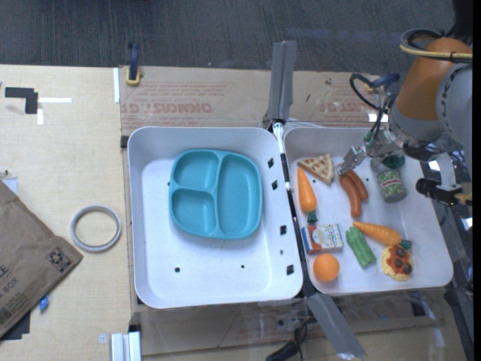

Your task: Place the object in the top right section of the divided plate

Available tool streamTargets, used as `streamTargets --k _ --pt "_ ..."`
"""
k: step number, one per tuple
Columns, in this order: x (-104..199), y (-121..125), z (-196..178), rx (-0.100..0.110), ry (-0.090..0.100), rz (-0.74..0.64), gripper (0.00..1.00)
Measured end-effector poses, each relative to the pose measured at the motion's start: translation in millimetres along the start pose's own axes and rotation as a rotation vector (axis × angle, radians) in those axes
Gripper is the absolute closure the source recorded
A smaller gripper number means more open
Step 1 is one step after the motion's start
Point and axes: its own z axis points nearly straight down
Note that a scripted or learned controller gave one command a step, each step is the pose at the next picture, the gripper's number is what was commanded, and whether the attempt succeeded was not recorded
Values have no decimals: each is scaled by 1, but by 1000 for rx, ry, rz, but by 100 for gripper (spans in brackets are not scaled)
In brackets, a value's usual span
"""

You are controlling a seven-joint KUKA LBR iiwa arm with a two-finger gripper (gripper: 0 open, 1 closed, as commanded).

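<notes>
Arm: the grey KUKA arm with its orange band enters from the right and is bent down over the far part of the right bin [440,273].
Gripper: the gripper [355,159] sits low at the upper middle of the right bin, just above the upper end of the sausage [355,189] and just beside the sandwich wedge [319,168].
Tool state: cannot be read; the metal tip is small and seen at a slant, and nothing is visibly carried by it.
Task object: not named by the task; judged from the gripper's position, the sausage is the likely target, lying on the bin floor between the sandwich wedge and the green-lidded jar [391,184].
Other contents of right bin: an upright carrot [307,191] along the left wall, a small carton [325,238], an orange [326,267], a green vegetable [360,247], a second carrot [378,232] and a pizza slice [397,262]. They lie loosely scattered, mostly apart, which leaves room for a descent from above.
Divided plate: the teal divided plate [216,194] lies flat in the left bin [150,277], well apart from the gripper, with all three sections bare. Its top right section is the tall compartment on the side nearest the bin divider, the shortest carry from the right bin.
Task progress: judged as the pick stage; no transfer has begun.
Risk: the sandwich wedge and jar stand close to the sausage and could be nudged.
</notes>
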Motion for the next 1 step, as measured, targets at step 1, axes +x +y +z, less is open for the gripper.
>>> streamTargets --k 1 --pt "73 25 0 2 -4 182 0"
